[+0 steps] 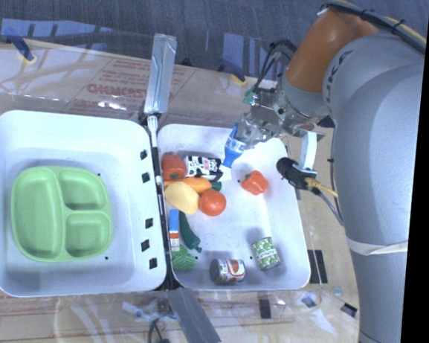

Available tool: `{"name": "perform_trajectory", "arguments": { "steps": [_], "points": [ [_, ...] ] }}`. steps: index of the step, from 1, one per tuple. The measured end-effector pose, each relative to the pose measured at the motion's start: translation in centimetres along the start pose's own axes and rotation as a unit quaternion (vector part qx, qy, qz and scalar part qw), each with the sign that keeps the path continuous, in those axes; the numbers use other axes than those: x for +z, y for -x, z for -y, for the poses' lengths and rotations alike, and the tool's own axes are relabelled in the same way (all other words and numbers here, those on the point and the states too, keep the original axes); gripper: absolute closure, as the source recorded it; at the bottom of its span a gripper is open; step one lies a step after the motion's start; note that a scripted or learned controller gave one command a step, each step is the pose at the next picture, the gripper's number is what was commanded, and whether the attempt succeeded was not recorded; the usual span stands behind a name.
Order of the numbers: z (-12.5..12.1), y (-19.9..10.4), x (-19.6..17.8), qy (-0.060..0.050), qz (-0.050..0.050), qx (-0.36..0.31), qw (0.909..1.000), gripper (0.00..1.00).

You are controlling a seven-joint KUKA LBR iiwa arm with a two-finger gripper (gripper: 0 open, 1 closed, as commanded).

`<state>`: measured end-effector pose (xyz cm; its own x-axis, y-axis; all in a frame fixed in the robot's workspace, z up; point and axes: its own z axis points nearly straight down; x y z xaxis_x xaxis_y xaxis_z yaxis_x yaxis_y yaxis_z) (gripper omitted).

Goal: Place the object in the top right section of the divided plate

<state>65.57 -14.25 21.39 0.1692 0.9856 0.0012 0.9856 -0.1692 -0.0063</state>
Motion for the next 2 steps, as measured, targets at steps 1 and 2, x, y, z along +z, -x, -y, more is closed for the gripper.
{"name": "perform_trajectory", "arguments": {
  "steps": [1, 2],
  "points": [
    [9.1, -1.2, 11.7, 0.0, 0.0, 0.113, 0.9936, 1.0],
    [13.5, -7.0, 2.3, 0.002, 0.001, -0.018, 0.9998, 1.0]
  ]
}}
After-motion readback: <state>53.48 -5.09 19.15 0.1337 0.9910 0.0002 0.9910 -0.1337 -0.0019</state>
